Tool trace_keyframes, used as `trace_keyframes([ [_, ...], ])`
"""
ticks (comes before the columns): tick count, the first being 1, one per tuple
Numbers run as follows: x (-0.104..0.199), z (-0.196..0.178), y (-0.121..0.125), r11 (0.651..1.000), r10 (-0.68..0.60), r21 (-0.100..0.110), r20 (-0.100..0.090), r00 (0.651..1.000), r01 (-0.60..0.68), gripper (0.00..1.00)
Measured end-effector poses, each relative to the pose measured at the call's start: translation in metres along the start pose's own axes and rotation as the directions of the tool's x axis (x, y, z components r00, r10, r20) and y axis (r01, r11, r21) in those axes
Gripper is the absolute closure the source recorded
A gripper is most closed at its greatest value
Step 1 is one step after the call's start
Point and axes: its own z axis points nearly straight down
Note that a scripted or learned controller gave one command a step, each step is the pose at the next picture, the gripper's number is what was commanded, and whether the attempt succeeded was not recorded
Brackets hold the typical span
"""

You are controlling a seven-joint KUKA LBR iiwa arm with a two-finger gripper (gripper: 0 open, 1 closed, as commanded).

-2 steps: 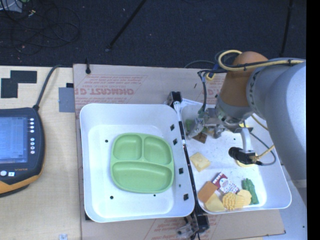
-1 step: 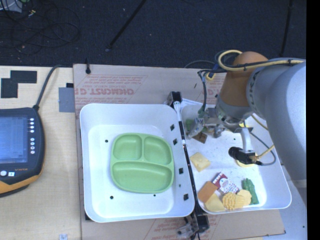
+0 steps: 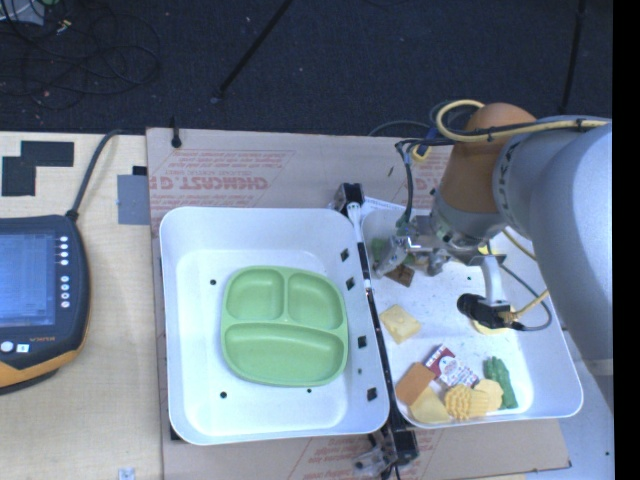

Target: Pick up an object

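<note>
**Camera view: arm low over the far end of the right bin, pickings heaped at the near end**

At the far left a teach pendant (image 3: 35, 288) lies on the desk (image 3: 110, 388), its cable trailing away toward the back, parked clear of the work area.

Next comes the left bin (image 3: 190, 238). A green divided tray (image 3: 285, 325) sits flat in the middle of it, probably as the place where picked items would be sorted.

The right bin (image 3: 560, 388) touches the left one along a shared edge. A pale yellow block (image 3: 400, 323) lies alone near that edge, apart from the rest and so an easy candidate for a grasp. Toward the near corner the other toys are bunched together and touching: an orange block (image 3: 413, 379), a red-and-white packet (image 3: 452, 366), a yellow ridged piece (image 3: 470, 400) and a green item (image 3: 500, 382).

Further back, the hand (image 3: 415, 258) hangs low over the bin's far end, with a small brown object (image 3: 400, 274) just beside or under it. Whether its fingers are apart or together I cannot tell; cables and the wrist body clutter that spot, and nothing is plainly held between them. The grey arm (image 3: 570, 218) fills the right side, reaching in over the bin. By my reading the pick is not yet made.
</note>
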Motion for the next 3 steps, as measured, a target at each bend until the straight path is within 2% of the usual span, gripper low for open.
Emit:
trace_keyframes([
  [1,0.011,0.000,0.000,1.000,0.000,0.000,0.000,1.000,0.000,0.00],
  [2,0.016,-0.137,0.003,1.000,-0.001,-0.016,0.003,1.000,0.001,0.00],
  [3,-0.001,-0.019,-0.003,1.000,0.003,0.010,-0.001,1.000,-0.003,0.00],
])
